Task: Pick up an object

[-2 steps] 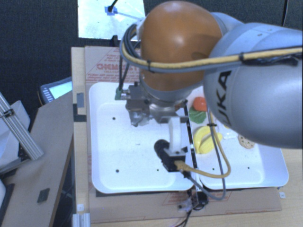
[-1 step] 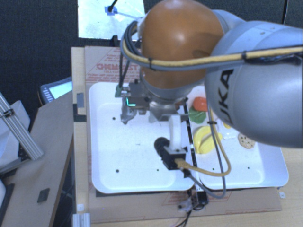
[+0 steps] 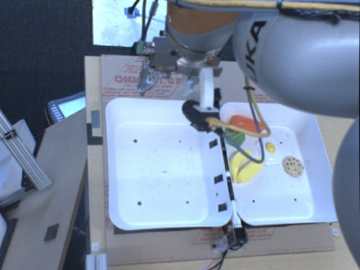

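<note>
The right bin (image 3: 304,207) holds several small items: an orange-red piece (image 3: 245,122), a green piece (image 3: 234,137), a yellow banana-like shape (image 3: 245,168), a small yellow bit (image 3: 270,148) and a round speckled cookie (image 3: 292,166). My gripper (image 3: 169,84) hangs over the back rim of the left bin (image 3: 157,173), well left of those items. Its two fingers (image 3: 147,82) stand apart with nothing between them. A white bracket with a black end (image 3: 196,116) hangs from the wrist over the divide between the bins.
A yellow and a grey cable (image 3: 256,134) droop from the arm across the right bin's items. The bulky grey arm covers the upper right. A tablet (image 3: 66,108) and a metal rail (image 3: 22,151) lie off the bench at left.
</note>
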Controlling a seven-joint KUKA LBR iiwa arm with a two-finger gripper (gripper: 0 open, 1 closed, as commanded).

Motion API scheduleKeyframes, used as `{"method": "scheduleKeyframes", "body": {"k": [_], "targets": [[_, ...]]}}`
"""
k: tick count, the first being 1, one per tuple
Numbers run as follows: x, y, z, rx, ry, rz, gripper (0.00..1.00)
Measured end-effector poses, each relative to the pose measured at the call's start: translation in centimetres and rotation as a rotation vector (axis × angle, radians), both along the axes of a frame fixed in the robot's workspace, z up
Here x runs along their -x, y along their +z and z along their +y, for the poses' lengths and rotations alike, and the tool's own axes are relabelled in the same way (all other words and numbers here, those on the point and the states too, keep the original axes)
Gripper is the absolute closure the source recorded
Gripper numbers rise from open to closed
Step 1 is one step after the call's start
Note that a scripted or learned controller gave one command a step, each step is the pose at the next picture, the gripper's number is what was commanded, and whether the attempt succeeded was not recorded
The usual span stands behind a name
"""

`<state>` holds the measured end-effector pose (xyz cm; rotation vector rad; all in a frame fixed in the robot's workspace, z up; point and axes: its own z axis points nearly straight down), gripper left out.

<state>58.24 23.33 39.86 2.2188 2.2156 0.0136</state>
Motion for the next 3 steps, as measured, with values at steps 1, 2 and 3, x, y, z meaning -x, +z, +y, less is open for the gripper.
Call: {"method": "scheduleKeyframes", "body": {"k": [1,2,3], "targets": [[-8.9,-6.4,-0.1,0.003,0.000,0.010,0.00],[-8.7,-4.8,0.1,0.001,0.006,0.006,1.00],[-8.7,-4.8,0.1,0.001,0.006,0.006,0.00]]}}
